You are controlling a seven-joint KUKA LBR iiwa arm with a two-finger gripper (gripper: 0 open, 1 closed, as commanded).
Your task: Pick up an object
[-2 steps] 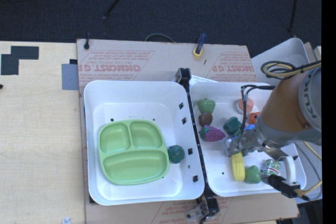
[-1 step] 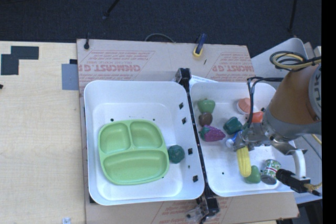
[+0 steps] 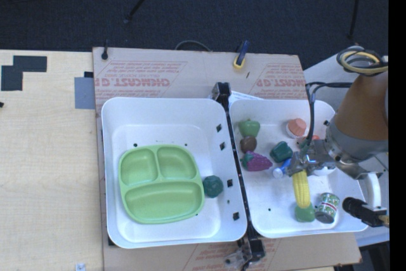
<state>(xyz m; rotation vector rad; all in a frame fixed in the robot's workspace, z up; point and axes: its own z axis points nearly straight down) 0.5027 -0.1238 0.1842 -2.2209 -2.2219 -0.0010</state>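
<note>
While the grey arm with its orange band (image 3: 365, 114) reaches in from the right, its hand (image 3: 303, 162) sits low over the right-hand shallow white bin (image 3: 266, 212), close above the upper end of a yellow plastic corn cob (image 3: 301, 190); how far the hand is open cannot be told from this angle, and nothing is seen held in it. The corn cob lies lengthwise, its green base toward the bin's near edge, just beside a small green-and-white labelled can (image 3: 327, 207). Near the hand lie a dark teal plastic block (image 3: 280, 152) and a purple toy vegetable (image 3: 256, 163), with a small brown rounded piece (image 3: 248, 143) and a green toy pepper (image 3: 250, 128) farther back. A pink-and-orange rounded toy (image 3: 296, 128) rests toward the bin's far right side. The left-hand white bin (image 3: 127, 114) holds a light green three-compartment plastic plate (image 3: 160, 183), with a dark green ball (image 3: 212, 186) just beside its right rim. Both bins stand on a sheet of printed cardboard (image 3: 158, 76) laid over the pale wooden surface (image 3: 44, 168).
</note>
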